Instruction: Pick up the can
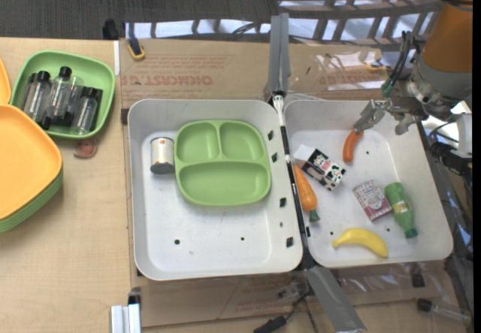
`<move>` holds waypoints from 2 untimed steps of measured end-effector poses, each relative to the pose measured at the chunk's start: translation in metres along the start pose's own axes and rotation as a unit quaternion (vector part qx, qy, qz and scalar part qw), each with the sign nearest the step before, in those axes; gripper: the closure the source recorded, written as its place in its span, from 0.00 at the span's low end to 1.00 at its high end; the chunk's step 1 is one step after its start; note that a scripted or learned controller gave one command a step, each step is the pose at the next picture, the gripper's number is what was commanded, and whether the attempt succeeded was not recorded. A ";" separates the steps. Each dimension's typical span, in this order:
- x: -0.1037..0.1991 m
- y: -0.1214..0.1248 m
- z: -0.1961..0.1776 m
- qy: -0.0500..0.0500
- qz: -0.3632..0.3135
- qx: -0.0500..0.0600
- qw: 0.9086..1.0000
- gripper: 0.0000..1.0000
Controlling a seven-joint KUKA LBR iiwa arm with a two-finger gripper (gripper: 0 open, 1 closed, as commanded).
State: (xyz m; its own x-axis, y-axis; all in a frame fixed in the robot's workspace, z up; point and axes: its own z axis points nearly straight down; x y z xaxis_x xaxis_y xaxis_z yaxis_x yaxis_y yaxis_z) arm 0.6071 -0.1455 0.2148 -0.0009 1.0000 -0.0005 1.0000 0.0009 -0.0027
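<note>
The can (pixel 161 154) is lying on its side in the left bin (pixel 143 234). It is sitting just beside the green plate (pixel 222 161), on the plate's left, close to the bin's left wall. One round end is facing up toward the camera, and nothing is lying on top of it.

The gripper (pixel 383 115) is hanging far away from the can, over the top of the right bin (pixel 432 245). Its two fingers are standing apart, and nothing is sitting between them. An orange sausage-shaped toy (pixel 350 146) is lying just below it.

I think the arm is only starting its reach. To do this well, it needs to travel all the way across, over the middle wall and over the green plate, staying high so it is not bumping anything. Then it should come down right above the can, with the fingers wide apart and one finger on each long side. The can is round, so it could be rolling away if only one finger is touching it. The gap between the can and the plate looks small, so the finger on that side needs careful aiming. Squeezing at the can's middle should be keeping it steady while lifting.
</note>
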 end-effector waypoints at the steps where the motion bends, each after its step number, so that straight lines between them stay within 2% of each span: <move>1: 0.022 0.037 0.113 -0.001 -0.010 -0.002 1.000 0.00; 2: 0.021 0.037 0.102 -0.001 -0.010 -0.003 1.000 1.00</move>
State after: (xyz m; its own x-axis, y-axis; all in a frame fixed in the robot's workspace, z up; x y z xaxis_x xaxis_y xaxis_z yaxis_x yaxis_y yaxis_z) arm 0.6440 -0.1241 0.1126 -0.0205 0.9998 -0.0029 0.9998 0.0205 0.0031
